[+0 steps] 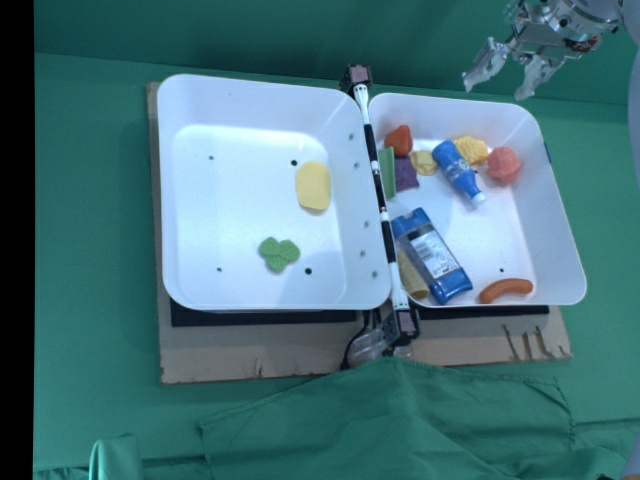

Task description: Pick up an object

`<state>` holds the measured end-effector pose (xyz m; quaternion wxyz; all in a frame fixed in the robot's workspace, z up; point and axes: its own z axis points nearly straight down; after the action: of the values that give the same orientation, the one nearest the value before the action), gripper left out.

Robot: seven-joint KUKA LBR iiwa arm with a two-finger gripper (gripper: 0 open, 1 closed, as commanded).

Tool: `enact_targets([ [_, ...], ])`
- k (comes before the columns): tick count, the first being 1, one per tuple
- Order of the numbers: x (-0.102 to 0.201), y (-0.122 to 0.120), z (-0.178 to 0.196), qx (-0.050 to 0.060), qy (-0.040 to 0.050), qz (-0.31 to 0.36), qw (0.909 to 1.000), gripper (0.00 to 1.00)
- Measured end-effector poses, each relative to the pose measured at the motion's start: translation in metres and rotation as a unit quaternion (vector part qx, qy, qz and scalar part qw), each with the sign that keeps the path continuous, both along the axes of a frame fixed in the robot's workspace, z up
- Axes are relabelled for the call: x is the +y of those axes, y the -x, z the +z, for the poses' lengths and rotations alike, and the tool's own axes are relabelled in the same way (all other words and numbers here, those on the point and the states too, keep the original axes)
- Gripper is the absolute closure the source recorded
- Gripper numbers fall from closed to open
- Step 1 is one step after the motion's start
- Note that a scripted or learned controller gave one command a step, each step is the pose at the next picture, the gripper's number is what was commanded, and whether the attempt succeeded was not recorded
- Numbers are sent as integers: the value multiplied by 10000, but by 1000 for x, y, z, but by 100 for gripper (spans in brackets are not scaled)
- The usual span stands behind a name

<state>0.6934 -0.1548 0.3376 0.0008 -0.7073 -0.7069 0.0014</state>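
My gripper (507, 78) hangs open above the far edge of the right bin (560, 238), with nothing between its fingers. Below it in that bin lie a blue bottle (458, 171), a pink-red lumpy toy (504, 164), a yellow-orange piece (471, 148), a red piece (399, 139), a purple piece (405, 173), a green strip (386, 172), a blue packet with a label (431, 254) and a sausage (505, 290). The left bin (200, 118) holds a yellow oval piece (313, 185) and a green leafy piece (279, 254).
Both bins rest on a cardboard sheet (250, 363) on the green-covered bench. A black-and-white bar (378, 183) runs between the bins. Crumpled green cloth (400, 423) lies at the front.
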Motion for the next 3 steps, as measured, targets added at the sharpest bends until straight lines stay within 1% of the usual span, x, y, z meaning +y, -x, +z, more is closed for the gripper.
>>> enact_targets([
  [1,58,-7,-86,15,-12,14,10000,0],
  [2,33,-6,-147,11,1,-5,10000,0],
  [3,2,8,-153,-68,12,-16,10000,0],
])
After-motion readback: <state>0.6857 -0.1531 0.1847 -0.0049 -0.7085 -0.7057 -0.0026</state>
